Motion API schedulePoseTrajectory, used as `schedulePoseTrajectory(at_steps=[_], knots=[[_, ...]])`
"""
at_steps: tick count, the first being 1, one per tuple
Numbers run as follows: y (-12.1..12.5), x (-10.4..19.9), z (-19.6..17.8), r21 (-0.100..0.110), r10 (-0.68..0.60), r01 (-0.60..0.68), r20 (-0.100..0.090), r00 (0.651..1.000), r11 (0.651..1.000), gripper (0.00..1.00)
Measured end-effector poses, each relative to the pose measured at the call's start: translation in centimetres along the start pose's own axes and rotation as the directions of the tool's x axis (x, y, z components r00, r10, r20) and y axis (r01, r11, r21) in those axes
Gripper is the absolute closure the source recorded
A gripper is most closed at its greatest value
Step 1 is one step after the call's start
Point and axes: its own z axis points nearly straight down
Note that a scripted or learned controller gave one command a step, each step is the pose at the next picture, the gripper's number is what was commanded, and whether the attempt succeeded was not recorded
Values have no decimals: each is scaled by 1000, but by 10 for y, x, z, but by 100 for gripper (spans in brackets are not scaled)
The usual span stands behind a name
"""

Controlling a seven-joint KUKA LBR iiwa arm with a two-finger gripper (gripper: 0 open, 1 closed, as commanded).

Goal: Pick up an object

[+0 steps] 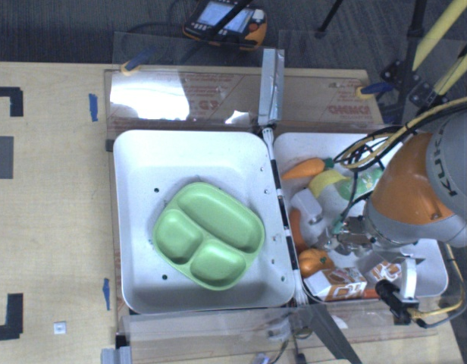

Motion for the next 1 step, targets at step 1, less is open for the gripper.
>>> schedulePoseTrajectory(at_steps=[1], knots=[[0,-11,-11,4,-383,383,-1,924,924,0]])
